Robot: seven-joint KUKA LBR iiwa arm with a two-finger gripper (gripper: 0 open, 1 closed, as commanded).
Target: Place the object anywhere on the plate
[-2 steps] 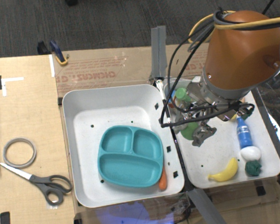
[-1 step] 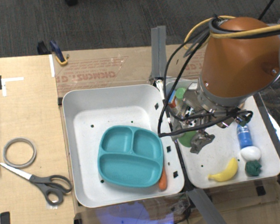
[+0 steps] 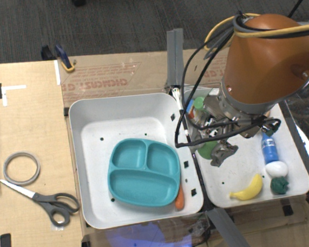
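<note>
Hovering over right bin [image 3: 295, 150], hand [image 3: 222, 153], grip state unclear, teal plate [image 3: 144, 173] in left bin [image 3: 92, 153]

1. Arm: a single arm enters from the right of the view, its large orange band [image 3: 267, 55] occupying the upper right and hiding much of the structure beneath it.
2. Wrist: a grey wrist section [image 3: 240, 106] sits below the orange band, angled down and to the left.
3. Cabling: black cables [image 3: 194, 89] loop from the upper arm down past the wrist; a yellow hose [image 3: 219, 30] curves along the top of the orange band.
4. Pincer [image 3: 222, 153]: it projects down and left from the wrist, low over the right half of the worktop; its fingertip spacing cannot be made out.
</note>
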